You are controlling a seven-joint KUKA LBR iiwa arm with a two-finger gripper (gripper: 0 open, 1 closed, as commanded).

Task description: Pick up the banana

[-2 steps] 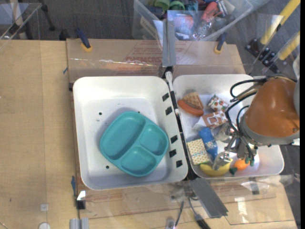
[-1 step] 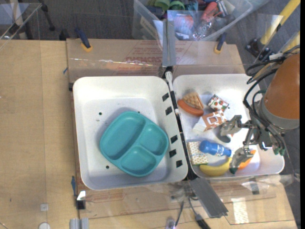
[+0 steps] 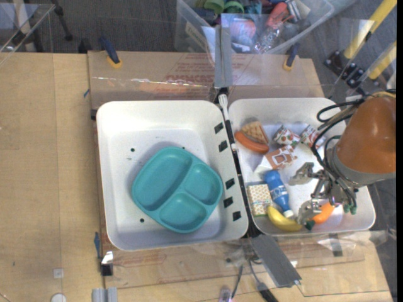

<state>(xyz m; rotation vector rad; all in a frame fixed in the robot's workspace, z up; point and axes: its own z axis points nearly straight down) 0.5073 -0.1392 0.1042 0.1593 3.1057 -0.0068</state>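
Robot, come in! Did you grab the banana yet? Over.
Gripper low in right bin, nothing seen between fingers. Banana lies at bin's near edge, not grabbed. Blue bottle and orange toy crowd it. Over.

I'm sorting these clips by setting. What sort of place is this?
Probably a robotics lab bench, not a home. Two white bins sit clamped on a wooden table, one holding toy items like a banana, and a clear tub of spare objects waits behind.

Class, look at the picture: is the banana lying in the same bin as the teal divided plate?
No: the banana lies in the right bin, while the teal plate sits in the left bin.
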